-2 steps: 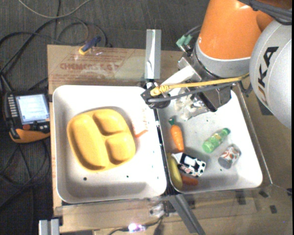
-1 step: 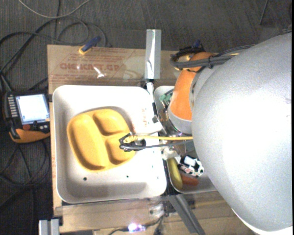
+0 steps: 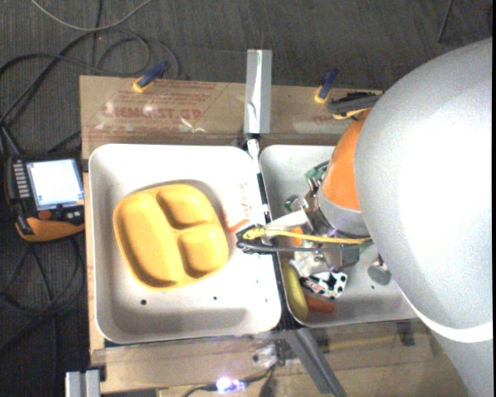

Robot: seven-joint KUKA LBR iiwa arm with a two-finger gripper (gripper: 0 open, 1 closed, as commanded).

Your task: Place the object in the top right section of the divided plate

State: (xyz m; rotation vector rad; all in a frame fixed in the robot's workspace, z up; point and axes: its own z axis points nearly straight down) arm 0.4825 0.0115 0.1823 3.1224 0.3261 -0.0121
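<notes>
Clutter (image 3: 318, 286) sits near in right bin (image 3: 273, 160). Hand (image 3: 291, 226) farther in; grip state cannot be told. Yellow utensil (image 3: 302, 237), thin, long, lies across the divide by divided plate (image 3: 175, 235). Judged light, stiff, slippery; grasp mid-shaft.

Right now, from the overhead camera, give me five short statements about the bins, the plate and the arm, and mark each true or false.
1. The yellow divided plate lies in the left bin. True.
2. The plate has three sections. True.
3. A blue cup stands in the plate's top right section. False: all the sections look bare.
4. The arm hangs over the right bin. True.
5. The thin yellow object lies wholly inside the left bin. False: it stretches across the divide between the bins, with most of it over the right bin.
</notes>
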